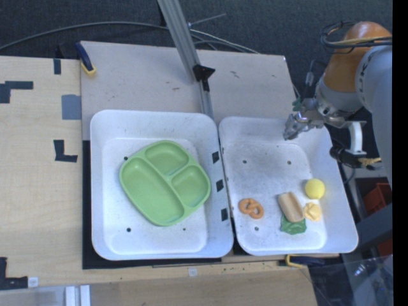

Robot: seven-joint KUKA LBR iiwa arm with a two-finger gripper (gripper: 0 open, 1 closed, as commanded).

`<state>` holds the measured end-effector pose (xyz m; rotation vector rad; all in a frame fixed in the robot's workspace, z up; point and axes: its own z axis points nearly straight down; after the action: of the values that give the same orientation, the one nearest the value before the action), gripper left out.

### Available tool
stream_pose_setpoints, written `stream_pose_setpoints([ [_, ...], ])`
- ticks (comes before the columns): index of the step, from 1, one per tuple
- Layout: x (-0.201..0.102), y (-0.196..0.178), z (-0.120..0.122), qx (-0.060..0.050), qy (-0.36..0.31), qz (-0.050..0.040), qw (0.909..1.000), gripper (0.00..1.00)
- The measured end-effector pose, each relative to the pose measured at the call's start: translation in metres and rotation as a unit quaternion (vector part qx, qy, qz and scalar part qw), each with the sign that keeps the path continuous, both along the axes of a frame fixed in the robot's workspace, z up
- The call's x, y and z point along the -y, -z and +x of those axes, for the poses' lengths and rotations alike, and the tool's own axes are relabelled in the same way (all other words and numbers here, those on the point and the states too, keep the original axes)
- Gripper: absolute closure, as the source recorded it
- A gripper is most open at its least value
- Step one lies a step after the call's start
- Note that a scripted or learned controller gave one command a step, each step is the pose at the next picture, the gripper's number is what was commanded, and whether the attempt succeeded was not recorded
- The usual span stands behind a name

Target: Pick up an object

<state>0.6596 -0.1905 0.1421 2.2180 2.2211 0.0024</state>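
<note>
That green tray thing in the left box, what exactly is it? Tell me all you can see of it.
The green plate looks like a light green plastic dish, a rounded shape divided by raised ridges into three compartments: one large and two smaller. All three hold nothing. It lies flat and right side up, turned at an angle, on the floor of the left bin, near its middle. Only the bin's floor touches it.

We see two white bins (102, 171), speckled grey, on a pale wooden bench (32, 171) patched with dark tape. A lime-green divided tray (164, 182) fills the left one. On the right we count an orange pretzel (251, 208), a tan roll (290, 206), a green leaf (293, 227), a yellow ball (314, 188) and a yellow piece (312, 211). The grey arm (376, 75) bears an orange band (347, 59).
</note>
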Motion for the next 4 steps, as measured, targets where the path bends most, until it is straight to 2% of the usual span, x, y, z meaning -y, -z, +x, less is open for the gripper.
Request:
stream_pose_setpoints([
  [2, 0.011, -0.106, 0.019, 0.001, -0.001, -0.0007, 1.0000, 1.00],
  [3, -0.034, -0.097, 0.009, -0.002, -0.002, 0.0009, 1.0000, 1.00],
  [4, -0.087, -0.104, 0.007, -0.001, -0.002, 0.0008, 1.0000, 1.00],
])
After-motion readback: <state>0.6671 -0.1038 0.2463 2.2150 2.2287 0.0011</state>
